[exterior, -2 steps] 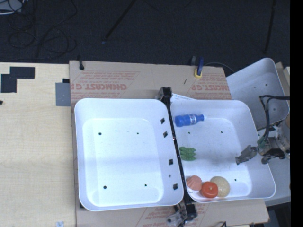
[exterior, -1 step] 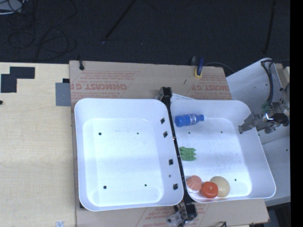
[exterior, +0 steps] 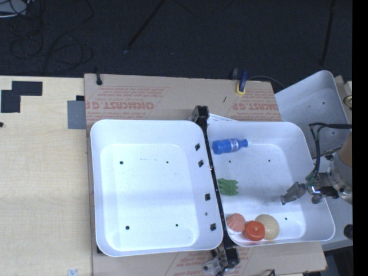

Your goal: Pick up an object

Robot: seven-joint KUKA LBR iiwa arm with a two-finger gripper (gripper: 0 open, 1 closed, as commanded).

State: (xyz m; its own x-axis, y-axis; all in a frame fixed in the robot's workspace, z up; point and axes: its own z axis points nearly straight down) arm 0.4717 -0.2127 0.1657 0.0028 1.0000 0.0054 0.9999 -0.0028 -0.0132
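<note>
Near edge of right bin: three small round things sit touching in a row against the near wall, a pink one, a red one, a pale tan one.
Green object: lies by the right bin's left wall, about halfway along it, apart from the round things.
Blue bottle: on its side near the right bin's far-left corner, white cap end pointing toward the far-right.
Left bin: white, side by side with the right bin; a black divider strip runs between the two.
Surface: pale wood at left, brown cardboard under both bins.
In the way: nothing lies between the end effector and the things in the bin.
End effector: low over the right bin, near its right edge, dark tip pointing left; nothing is seen in it, and whether it is spread or pressed together I cannot tell.
Arm: enters from the right edge, cables looping above the wrist.
</note>
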